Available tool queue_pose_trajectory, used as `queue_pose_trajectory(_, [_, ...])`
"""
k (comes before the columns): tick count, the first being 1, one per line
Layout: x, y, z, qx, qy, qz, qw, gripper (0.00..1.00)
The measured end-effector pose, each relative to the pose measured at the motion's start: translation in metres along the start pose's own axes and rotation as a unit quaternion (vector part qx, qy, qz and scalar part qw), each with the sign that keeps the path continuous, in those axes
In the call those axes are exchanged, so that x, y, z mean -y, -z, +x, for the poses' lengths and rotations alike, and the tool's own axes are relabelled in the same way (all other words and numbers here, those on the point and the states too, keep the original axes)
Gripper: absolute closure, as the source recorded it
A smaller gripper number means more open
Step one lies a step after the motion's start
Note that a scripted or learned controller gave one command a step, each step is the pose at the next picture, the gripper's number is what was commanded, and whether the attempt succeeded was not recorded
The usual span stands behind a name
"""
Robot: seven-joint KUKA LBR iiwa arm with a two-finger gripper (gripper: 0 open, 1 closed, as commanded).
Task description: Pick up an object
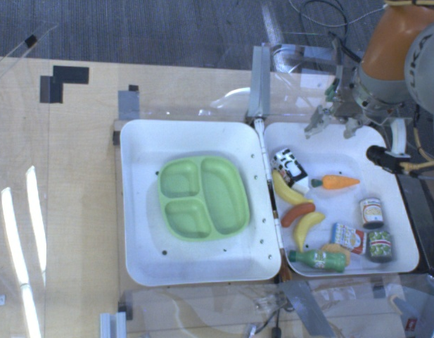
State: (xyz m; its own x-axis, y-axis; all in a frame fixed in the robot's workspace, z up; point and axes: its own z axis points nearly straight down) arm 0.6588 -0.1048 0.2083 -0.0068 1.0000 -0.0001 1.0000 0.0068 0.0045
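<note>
Green bottle (318, 260) lies below orange carrot (335, 182).

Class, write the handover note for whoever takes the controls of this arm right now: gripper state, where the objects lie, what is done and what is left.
Gripper: open, holding nothing, poised above the far edge of the right bin.
Right bin holds: carrot, two bananas, red sausage, black-and-white toy, two cans, small carton, green bottle.
Left bin: green divided plate.
Done: nothing picked yet.
Left: choose an object, descend, close on it, lift. The carrot lies apart from the others, so it looks like the easiest pick.
</note>
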Motion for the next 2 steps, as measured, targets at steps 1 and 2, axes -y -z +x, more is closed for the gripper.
queue_pose_trajectory(1, [0.065, -0.086, -0.024, 0.001, 0.01, -0.007, 0.9999, 0.0])
queue_pose_trajectory(2, [0.069, -0.105, -0.081, 0.0, 0.075, -0.015, 0.997, 0.0])
